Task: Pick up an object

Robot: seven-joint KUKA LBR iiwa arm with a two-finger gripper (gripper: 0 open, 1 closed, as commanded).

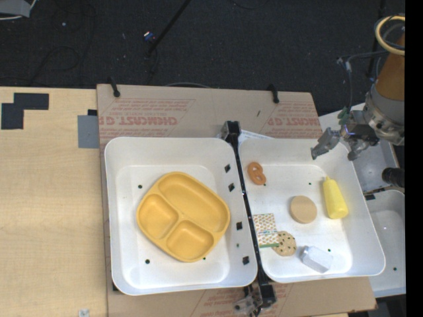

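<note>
Fingers (340,144) apart, empty, above right bin (370,236) far rim, mustard bottle (334,198) just below

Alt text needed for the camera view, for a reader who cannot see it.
The arm's tool hovers above the right bin's far edge. That bin holds a yellow bottle, a tan disc, a pretzel, a cookie and a grey block; the left bin holds a yellow divided plate.

We see a light wooden bench (46,203) carrying a printed cardboard sheet (198,111), and on that sheet two shallow white bins side by side, the left bin (125,269) and the right bin (370,256), touching along a black divider (241,197).
</note>
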